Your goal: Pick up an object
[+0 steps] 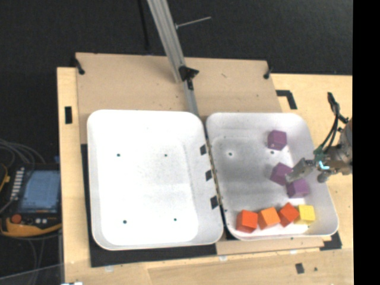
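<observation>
The gripper [303, 166] reaches in over the right rim of the right bin [249, 129], and its tip sits low over the bin's floor among the purple blocks. The view here is small and blurred, so I cannot tell whether the jaws stand apart or closed, and nothing can be seen clamped in them.

Three purple blocks lie close by. The middle purple block [281, 174] is just to the left of the tip, touching it or very nearly so; the blur makes it hard to say which. The lower purple block [298, 187] lies just below the tip, toward the near side of the bin, and it touches or almost touches the middle one. The upper purple block [276, 139] sits apart from the tip, up and to the left of it, toward the bin's far side.

Farther below the tip, along the near wall of the right bin, runs a row of four blocks. The yellow block [307, 213] is the one most nearly under the gripper. Leftward from it come a red block [289, 213], an orange block [269, 217] and a second red-orange block [247, 220], each touching its neighbour.

The left bin [148, 177] lies well to the left of the gripper, side by side with the right bin. A slanted metal rail [169, 34] rises from the far edge of the bench [71, 266] between the two bins.
</observation>
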